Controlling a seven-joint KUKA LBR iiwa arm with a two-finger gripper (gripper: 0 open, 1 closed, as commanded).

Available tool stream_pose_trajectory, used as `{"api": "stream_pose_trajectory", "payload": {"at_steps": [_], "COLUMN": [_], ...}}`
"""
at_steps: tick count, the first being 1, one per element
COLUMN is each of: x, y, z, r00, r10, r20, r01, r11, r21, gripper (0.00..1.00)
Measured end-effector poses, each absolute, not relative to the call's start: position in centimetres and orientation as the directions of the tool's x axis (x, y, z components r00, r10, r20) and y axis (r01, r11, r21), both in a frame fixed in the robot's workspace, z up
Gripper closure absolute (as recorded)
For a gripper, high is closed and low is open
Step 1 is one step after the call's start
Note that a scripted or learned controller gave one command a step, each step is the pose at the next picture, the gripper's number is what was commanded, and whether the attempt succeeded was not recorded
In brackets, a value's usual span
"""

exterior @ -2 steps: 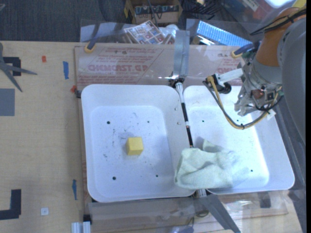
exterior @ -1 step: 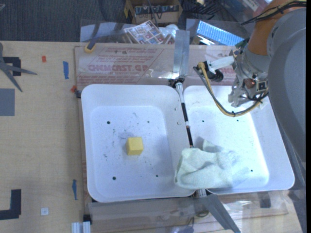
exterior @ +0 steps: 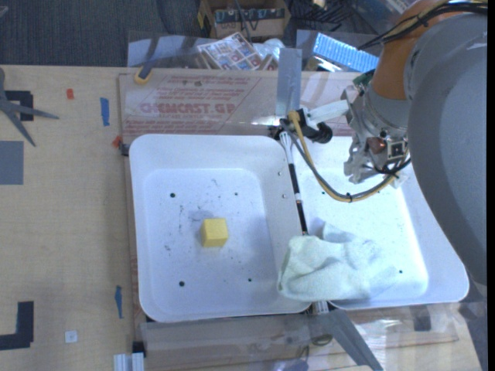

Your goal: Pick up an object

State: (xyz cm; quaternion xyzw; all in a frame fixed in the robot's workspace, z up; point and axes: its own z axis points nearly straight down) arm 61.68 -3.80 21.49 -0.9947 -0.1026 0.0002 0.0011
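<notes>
1. Pale wood surface (exterior: pixel 62 230) carries two shallow white bins side by side, with blue tape marks and black patches along its left part.
2. Left bin (exterior: pixel 155 161) holds a small yellow block (exterior: pixel 215 233) near its middle, standing well apart from all four walls with open room on every side; dark specks dot the bin floor around it.
3. Right bin (exterior: pixel 433 273) holds a crumpled white cloth (exterior: pixel 329 269) in its near left corner, touching the wall shared with the left bin.
4. Gripper (exterior: pixel 370 167) hangs over the far part of the right bin, well apart from the cloth and the block; whether it is open or closed cannot be told.
5. A yellow cable (exterior: pixel 329 188) loops from the far edge of the bins to the wrist.
6. A clear sheet (exterior: pixel 193 103) behind the bins bears red lettering, too faint to read surely.
7. Beyond the far edge lie boxes, printed packets and cables on a dark floor.
</notes>
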Motion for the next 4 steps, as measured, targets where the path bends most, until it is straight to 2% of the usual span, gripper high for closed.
{"api": "stream_pose_trajectory", "payload": {"at_steps": [1,2,3,4], "x": [64.4,60.6,62.4,65.4], "y": [-1.0,-5.7,-5.1,0.8], "z": [18.4,24.2,18.9,18.5], "r00": [0.981,0.825,0.934,0.981], "r10": [0.195,0.565,0.357,0.195], "r20": [0.001,-0.002,-0.005,0.002], "r01": [0.195,0.565,0.356,0.195], "r11": [-0.981,-0.825,-0.934,-0.981], "r21": [-0.001,-0.002,-0.004,-0.001], "gripper": [1.00,1.00,1.00,1.00]}}
